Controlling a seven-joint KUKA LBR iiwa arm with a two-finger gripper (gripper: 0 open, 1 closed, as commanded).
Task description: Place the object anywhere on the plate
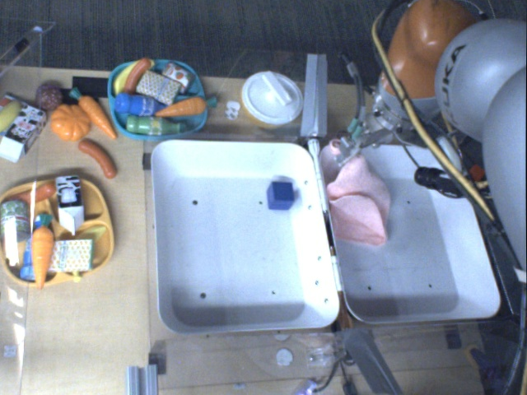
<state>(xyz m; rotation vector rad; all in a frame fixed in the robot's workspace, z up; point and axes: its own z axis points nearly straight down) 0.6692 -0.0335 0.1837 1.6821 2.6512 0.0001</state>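
you'll find the blue cube (282, 194) in the left bin (206, 303), toward its 2 o'clock corner, resting flat and alone. the gripper (356, 138) hangs over the right bin (445, 295) near its 11 o'clock corner, just above the pink plate (360, 200). you cannot tell from here whether the jaws are apart or together. the cube lies at about 8 o'clock from the jaws, across the divider between the bins, with no long axis to align to.
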